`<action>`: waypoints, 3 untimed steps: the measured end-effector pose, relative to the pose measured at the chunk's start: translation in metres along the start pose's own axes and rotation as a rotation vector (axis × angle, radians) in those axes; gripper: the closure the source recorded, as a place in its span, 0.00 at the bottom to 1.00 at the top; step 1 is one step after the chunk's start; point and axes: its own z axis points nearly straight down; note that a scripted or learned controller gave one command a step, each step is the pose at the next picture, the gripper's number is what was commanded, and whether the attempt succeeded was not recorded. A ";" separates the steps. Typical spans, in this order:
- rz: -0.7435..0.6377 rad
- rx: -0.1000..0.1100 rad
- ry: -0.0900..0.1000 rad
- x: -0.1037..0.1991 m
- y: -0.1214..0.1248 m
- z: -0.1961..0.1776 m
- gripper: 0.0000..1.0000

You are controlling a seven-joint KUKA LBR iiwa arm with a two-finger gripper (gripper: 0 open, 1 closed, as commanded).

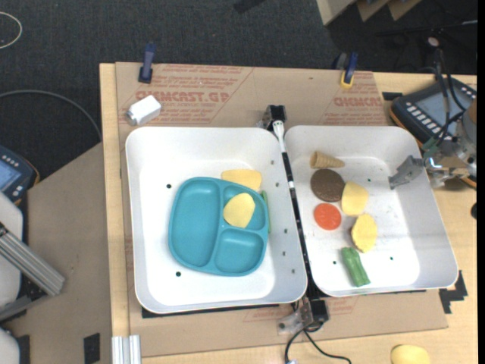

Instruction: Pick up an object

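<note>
The right bin (424, 271) holds a tan cone (326, 159), a brown disc (328, 184), a red-orange disc (327, 217), two yellow pieces (354, 199) (364, 233) and a green stick (354, 267). My gripper (406, 173) hovers over the bin's right part, level with the brown disc and well to the right of the objects. Nothing is seen in its grasp. In the left bin (144, 203) lies a teal divided plate (204, 226) with a yellow piece (239, 210) on it and another yellow piece (242, 179) at its far edge.
A small white block (144, 110) lies on the cardboard behind the left bin. Blue clamps (146, 63) (348, 70) grip the board's far edge. A control pendant (426, 112) sits at the back right. A yellow object (409, 353) rests at the front right.
</note>
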 end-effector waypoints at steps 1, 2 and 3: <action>0.001 0.007 0.005 0.055 -0.072 0.046 0.00; -0.002 -0.005 -0.002 0.049 -0.019 0.112 0.00; 0.001 -0.003 -0.002 0.049 -0.021 0.101 1.00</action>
